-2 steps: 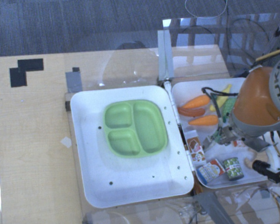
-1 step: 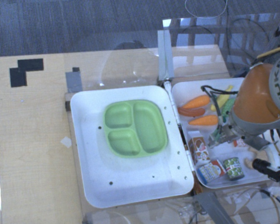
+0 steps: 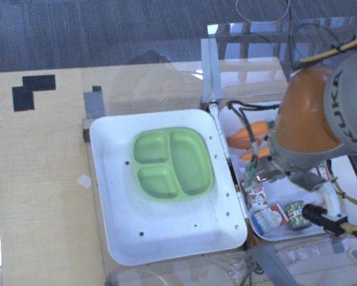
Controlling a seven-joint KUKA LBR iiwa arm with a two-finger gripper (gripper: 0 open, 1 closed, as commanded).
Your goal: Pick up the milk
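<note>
From above and at a slant, the light wooden bench (image 3: 36,187) carries two shallow white bins side by side. The left white bin (image 3: 122,238) fills the middle of the view and holds a light green plastic plate with three compartments (image 3: 172,164), which lies flat a little toward twelve o'clock of the bin's centre, well clear of every wall.

The right white bin (image 3: 260,231) sits at three o'clock of the first, just across a narrow metal rail, and most of it is covered by the arm. The grey KUKA arm with its broad orange band (image 3: 306,115) comes in from three o'clock and hangs over the bin's middle. Its two-finger gripper (image 3: 259,173) points down near the bin's left wall; the fingers are hidden among cables and metal parts, so I cannot tell whether they are spread or closed, nor whether anything is between them.

At eleven o'clock of the gripper lie two orange carrot-shaped toys (image 3: 247,136), one just beyond the other, partly under black cables. At six o'clock of the gripper is a small white carton with red and blue print, the milk (image 3: 268,217), lying flat on the bin floor near the corner at seven o'clock. Another small white printed packet (image 3: 255,196) lies between it and the gripper. Just beside the milk at three o'clock sits a small dark green packet (image 3: 295,214), touching or nearly touching it.
</note>
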